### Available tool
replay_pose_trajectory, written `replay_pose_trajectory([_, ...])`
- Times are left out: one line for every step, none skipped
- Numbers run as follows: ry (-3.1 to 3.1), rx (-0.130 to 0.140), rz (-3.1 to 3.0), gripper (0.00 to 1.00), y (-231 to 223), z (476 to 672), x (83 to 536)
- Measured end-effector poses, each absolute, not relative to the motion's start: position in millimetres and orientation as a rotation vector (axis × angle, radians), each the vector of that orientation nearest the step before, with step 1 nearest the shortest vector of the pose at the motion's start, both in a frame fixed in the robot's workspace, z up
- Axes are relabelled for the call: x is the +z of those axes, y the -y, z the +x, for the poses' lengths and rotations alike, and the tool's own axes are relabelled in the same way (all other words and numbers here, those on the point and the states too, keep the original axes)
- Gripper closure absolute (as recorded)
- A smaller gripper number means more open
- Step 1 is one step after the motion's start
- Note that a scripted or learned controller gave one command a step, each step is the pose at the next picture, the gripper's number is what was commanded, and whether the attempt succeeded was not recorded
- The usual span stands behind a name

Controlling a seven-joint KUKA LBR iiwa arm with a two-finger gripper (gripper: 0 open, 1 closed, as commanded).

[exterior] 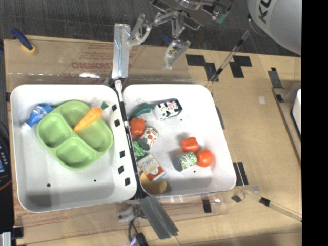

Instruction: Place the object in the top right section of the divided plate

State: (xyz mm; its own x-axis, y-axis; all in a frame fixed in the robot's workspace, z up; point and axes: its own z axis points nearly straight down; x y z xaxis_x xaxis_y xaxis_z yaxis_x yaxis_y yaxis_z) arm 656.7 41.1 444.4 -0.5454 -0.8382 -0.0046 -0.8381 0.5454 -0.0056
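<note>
**Carrot lies in the plate's upper right section; hand hangs released above the bins**

At the left of the frame, the left bin (31, 188) holds a green divided plate (61, 142). A blue item (37, 113) sits just beside the plate's upper left rim. The toy carrot (88, 118) lies tilted in the plate's upper right section, its green tip pointing toward the upper right and resting near the rim.

Across the divider, the right bin (218, 132) carries a scatter of toy foods: a red piece (137, 126) and a small printed carton (149, 136) near the left wall, a juice box (150, 168) lower down, a cow-patterned carton (168, 109) toward the top, and a red tomato (205, 158) touching a green can (187, 161) in the middle right.

At the top centre, over the bench (266, 152) beyond the bins, the hand (159, 42) hangs released, fingers spread apart and grasping nothing.
</note>
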Motion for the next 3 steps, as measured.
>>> replay_pose_trajectory([-2.821,-0.003,-1.374,0.0,-36,656.8,444])
replay_pose_trajectory([-2.815,-0.007,-1.374,1.0,-37,657.5,455])
replay_pose_trajectory([-2.621,-0.002,-1.73,1.0,-19,560.2,444])
